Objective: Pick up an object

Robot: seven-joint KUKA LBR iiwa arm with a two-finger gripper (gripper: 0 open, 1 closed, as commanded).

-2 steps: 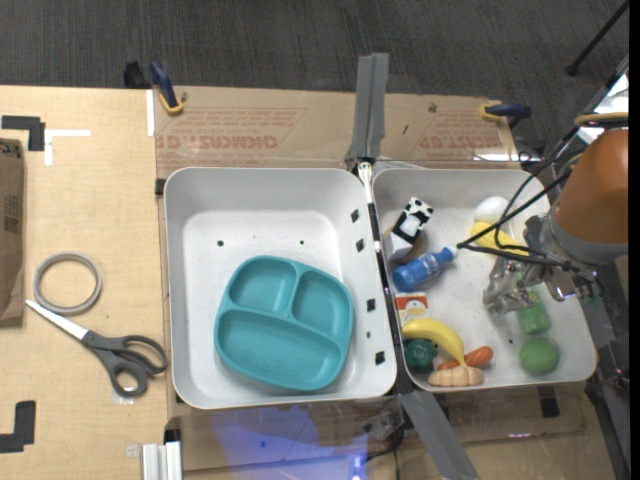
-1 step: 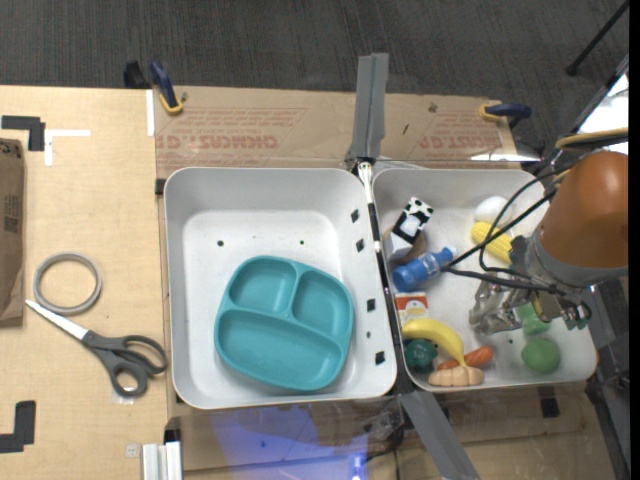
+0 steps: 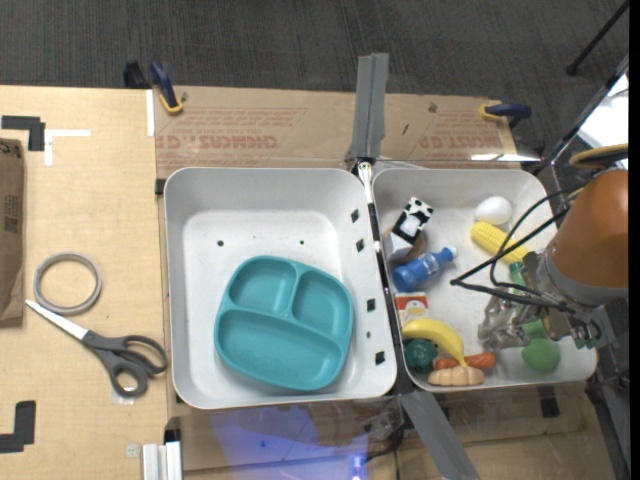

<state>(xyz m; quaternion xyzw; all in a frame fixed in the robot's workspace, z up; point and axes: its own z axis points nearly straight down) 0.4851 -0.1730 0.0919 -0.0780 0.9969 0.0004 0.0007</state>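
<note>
Camera view, L to R: 1 teal tray (image 3: pixel 285 324) in left bin (image 3: pixel 190 228); right bin (image 3: pixel 455 180) has 1 blue bottle (image 3: pixel 423 266), 1 banana (image 3: pixel 436 335) w/ long axis running down-right, lying just left of gripper (image 3: pixel 507 325), 1 green ball (image 3: pixel 541 355) beside it. Grip state: can't tell.

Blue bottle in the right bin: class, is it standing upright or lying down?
Lying down: the blue bottle rests on its side on the right bin floor.

floor (image 3: pixel 250 18): dark grey carpet | bench (image 3: pixel 90 228): pale wood
</note>
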